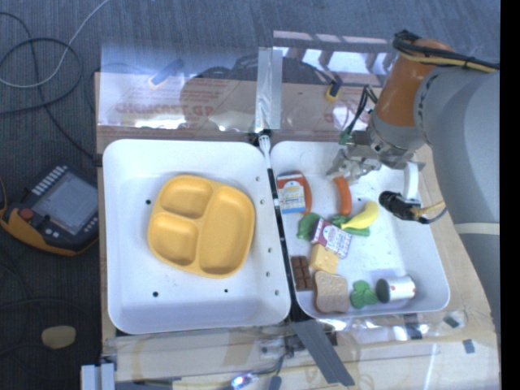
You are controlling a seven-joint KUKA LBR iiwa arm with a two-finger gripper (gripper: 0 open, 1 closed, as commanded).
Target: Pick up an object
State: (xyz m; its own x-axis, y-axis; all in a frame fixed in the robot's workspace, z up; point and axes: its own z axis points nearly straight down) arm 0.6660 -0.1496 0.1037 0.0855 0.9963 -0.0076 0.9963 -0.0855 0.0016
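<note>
A: Right, where is the gripper (351, 166)?

B: It hangs over the far end of the right bin (431, 275), its fingers slightly apart with nothing between them.

A: And the nearest object?

B: An orange sausage (344, 195) lies just below the fingertips, beside a banana (363, 216). The left bin (122, 218) holds a yellow divided plate (201, 223).

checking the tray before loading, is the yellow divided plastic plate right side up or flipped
Right side up: the yellow divided plastic plate shows its three hollow compartments facing upward in the left white bin.
</note>
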